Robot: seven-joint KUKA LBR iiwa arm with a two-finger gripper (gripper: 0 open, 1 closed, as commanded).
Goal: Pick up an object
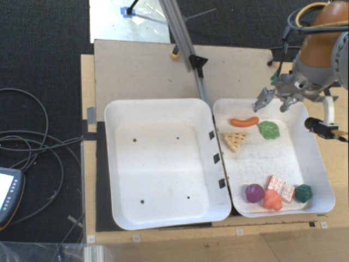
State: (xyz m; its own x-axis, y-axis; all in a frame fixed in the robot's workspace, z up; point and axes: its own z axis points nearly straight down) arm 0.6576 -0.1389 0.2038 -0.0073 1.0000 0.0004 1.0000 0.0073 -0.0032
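My gripper hangs over the far edge of the right bin, its two fingers spread apart with nothing between them. Just below it lie an orange sausage and a green leafy piece. A tan waffle wedge rests near the bin's left wall. At the near end sit a purple ball, an orange-red lump, a pink-and-white block and a dark green piece.
The left bin stands beside the right one, joined by black clips. A grey pole slants across the bench behind the bins. Cables and a tablet lie on the floor at left.
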